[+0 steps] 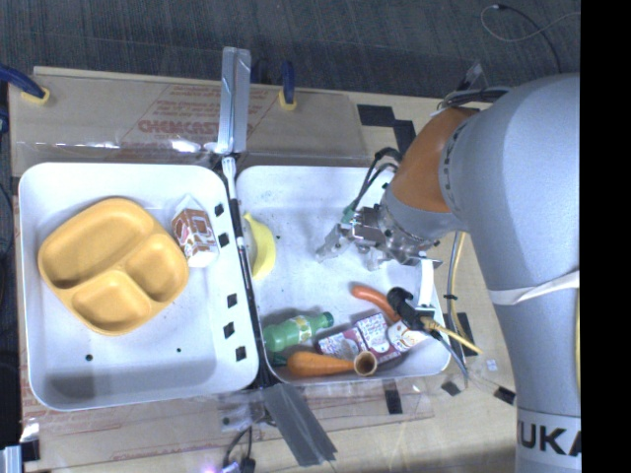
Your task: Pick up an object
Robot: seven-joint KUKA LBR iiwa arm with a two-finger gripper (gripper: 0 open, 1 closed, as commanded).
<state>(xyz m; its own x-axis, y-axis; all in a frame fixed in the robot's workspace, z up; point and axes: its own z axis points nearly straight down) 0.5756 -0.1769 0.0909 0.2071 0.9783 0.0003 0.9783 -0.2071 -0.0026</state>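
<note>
Pincer [340, 239] first: we see it low over the bare middle of the right bin [296, 284], its slim fingers pointing toward the view's left and standing slightly apart, with nothing between them. We read it as narrow and empty. What could be picked lies mostly below it, along the bin's near edge: a green bottle [294, 331] lying on its side with its long axis running left to right, an orange carrot [320, 365] beneath it on much the same line, and a printed packet [373, 338] just to their right. A yellow banana [261, 246] lies to the pincer's left against the divider, its length running up and down the view. We judge the banana the nearer target, level with the fingertips.
</note>
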